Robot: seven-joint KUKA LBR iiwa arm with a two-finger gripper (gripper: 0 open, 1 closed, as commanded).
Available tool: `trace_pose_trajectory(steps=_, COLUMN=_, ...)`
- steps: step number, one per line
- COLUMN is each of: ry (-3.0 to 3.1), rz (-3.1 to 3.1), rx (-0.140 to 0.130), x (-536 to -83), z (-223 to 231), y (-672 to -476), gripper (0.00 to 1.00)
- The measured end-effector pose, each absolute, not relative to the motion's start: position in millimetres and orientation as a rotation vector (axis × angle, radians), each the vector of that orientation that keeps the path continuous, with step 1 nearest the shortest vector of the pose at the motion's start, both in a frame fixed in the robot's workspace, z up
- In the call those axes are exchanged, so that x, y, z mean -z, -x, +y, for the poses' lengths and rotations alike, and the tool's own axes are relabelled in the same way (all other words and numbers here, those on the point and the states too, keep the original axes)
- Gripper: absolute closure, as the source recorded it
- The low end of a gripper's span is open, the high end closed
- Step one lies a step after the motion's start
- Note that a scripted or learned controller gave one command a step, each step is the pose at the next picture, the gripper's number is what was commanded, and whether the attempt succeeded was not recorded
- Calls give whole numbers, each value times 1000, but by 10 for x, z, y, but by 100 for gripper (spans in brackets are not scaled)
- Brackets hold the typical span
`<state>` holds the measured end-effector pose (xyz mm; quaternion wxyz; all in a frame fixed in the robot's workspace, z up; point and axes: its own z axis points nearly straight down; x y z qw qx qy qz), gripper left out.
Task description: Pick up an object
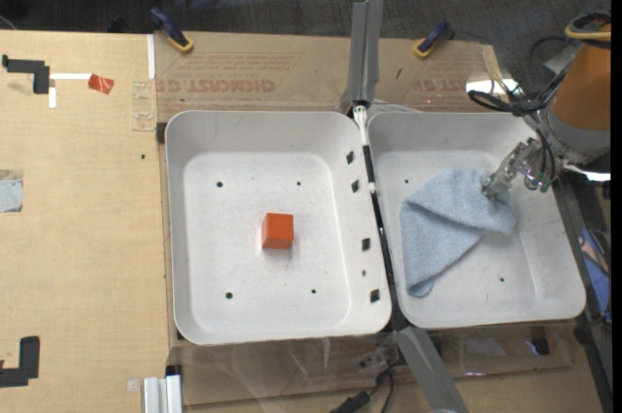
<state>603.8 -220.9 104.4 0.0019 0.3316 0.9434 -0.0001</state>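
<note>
A light blue cloth lies crumpled in the right bin, running from the bin's middle down toward its front left. My gripper comes in from the right and is down at the cloth's upper right corner, touching it or just above it. The cloth's folds rise toward that corner. A red cube sits alone near the middle of the left bin, far from the gripper.
The arm's orange band is over the right bin's far right corner. A grey divider post stands between the bins at the back. Two clamps hold brown cardboard behind the bins. A wooden bench top lies left.
</note>
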Motion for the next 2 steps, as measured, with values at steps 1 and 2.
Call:
trace_pose_trajectory(steps=1, ry=-1182, rz=2909, rx=0, x=-1720, z=-1808, y=-5891, gripper=100)
trace_pose_trajectory(steps=2, ry=-1128, rz=2931, rx=0, x=-1959, z=-1770, y=-6112, gripper=100)
